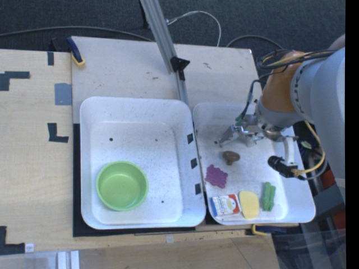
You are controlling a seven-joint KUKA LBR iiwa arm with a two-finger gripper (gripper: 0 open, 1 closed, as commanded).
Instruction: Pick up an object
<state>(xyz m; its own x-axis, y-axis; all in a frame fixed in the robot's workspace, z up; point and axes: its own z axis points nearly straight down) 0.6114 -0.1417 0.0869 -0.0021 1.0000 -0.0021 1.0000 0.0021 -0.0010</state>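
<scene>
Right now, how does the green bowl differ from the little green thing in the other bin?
The green bowl is round, hollow and pale lime; the green piece is narrow, elongated and darker green. The bowl is far larger. The bowl sits in the left bin; the piece lies among other items in the right bin. Both rest near their bins' front edges.

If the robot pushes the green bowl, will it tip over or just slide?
The green bowl looks wide and low and sits upright on its base, so it would probably slide across the left bin rather than tip. It looks like thin plastic, so likely light. Its smooth rounded rim might slip between the fingers of the gripper unless one wall is pinched.
</scene>
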